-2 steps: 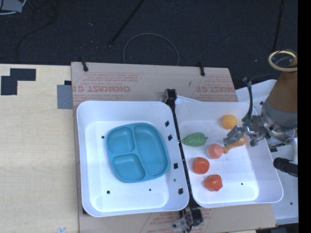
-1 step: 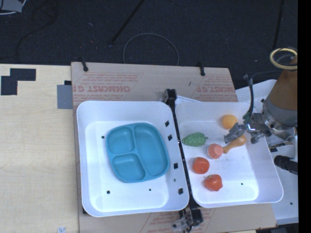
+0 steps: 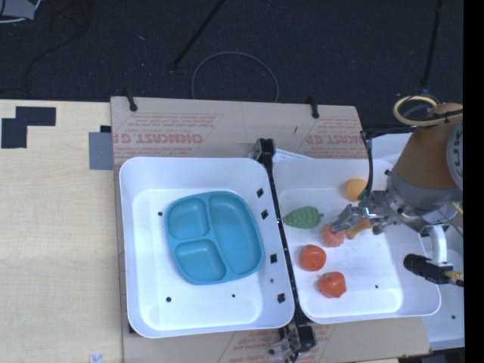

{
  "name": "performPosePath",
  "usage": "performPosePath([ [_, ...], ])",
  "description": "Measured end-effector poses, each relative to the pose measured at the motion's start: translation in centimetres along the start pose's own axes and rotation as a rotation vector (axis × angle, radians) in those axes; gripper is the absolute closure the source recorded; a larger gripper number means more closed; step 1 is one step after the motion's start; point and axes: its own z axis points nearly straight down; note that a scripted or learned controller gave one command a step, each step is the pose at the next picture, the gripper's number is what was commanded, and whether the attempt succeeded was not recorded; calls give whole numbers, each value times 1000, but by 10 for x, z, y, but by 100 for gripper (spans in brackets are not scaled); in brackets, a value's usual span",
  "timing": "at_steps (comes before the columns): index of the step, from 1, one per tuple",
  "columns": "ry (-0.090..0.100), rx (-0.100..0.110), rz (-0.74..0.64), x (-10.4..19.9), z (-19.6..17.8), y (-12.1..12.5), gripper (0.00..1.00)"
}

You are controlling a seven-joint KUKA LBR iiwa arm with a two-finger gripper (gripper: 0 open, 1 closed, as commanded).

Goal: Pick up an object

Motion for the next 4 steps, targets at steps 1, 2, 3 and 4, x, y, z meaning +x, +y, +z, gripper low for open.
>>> performPosePath([
  [1, -5, -7, -1, 0, 24, 1, 0],
  [2, -2, -1, 2, -1, 17, 0, 100],
  [3, -5, -8, 0, 3, -40, -8, 100],
  [4, -5, -9, -1, 2, -93, -7, 100],
])
